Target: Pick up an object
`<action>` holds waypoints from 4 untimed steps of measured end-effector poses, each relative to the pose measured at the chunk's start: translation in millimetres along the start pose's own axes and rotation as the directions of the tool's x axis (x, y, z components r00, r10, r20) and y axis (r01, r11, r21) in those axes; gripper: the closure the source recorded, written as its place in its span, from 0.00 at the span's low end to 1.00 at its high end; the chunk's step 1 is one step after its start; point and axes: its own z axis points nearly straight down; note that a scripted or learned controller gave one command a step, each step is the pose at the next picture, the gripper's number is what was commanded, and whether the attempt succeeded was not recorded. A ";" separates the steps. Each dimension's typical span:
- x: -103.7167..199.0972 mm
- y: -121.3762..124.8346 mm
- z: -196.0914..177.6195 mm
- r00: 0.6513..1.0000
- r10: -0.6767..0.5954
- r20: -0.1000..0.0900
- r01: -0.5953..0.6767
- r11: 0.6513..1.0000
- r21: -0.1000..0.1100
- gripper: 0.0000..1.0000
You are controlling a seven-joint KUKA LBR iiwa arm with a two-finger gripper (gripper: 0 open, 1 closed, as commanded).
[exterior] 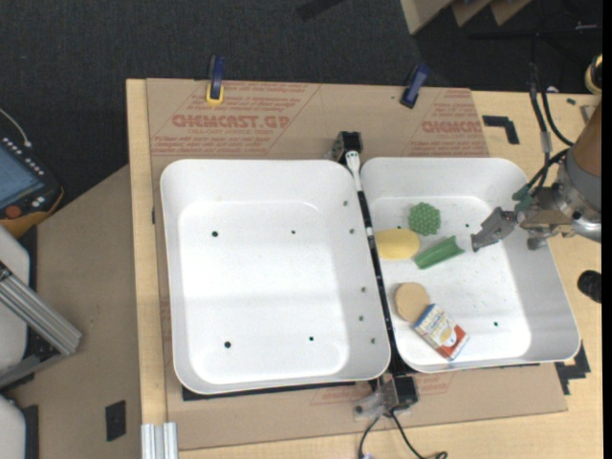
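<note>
The right bin [550,328] holds all objects. Nearest the camera lies a small box [441,330], touching a tan disc [412,300]. Beyond these sit a yellow oval [397,245] and a green block [438,252], then a green ball [425,218]. The gripper [488,232] hangs right of the block, empty; finger spacing cannot be determined.

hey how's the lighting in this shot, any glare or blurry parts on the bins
Camera view: even overhead light; the left bin shows a soft bright sheen across its floor, no harsh glare. The green block and yellow object in the right bin look sharp, with faint shadows. The tool is slightly soft-edged.
</note>
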 end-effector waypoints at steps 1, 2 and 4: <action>-0.2 0.7 -10.8 1.000 0.000 0.001 0.000 1.000 -0.003 1.00; 44.7 31.5 -74.6 1.000 -0.006 0.001 0.006 1.000 -0.009 1.00; 193.1 35.0 -135.0 1.000 -0.007 -0.002 0.007 1.000 -0.007 1.00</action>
